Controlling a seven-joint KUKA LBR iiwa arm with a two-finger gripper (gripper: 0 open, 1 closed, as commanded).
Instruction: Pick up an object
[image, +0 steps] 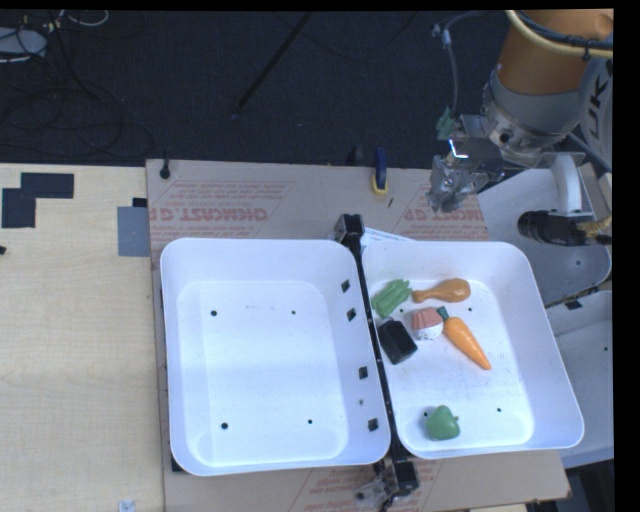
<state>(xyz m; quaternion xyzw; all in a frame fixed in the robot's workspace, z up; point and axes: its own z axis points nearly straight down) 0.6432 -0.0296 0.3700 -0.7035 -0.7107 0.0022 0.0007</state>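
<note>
Grey arm (545, 95), orange band, seemingly metallic gripper (452, 185).

Arm (555, 60) — top cut by frame

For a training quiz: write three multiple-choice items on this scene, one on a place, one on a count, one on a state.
1. Where do the objects lie?
A. Left bin
B. Right bin
C. On the bench

2. How many objects sit in that bin?
A. Two
B. Nine
C. Six

3. Where is the gripper?
A. Above the bin's far edge, apart from every object
B. Touching the carrot
C. Inside the left bin

Answers: 1 B, all objects are right of the divider. 2 C, six separate objects counted. 3 A, it hangs beyond the bin's far rim.
</note>
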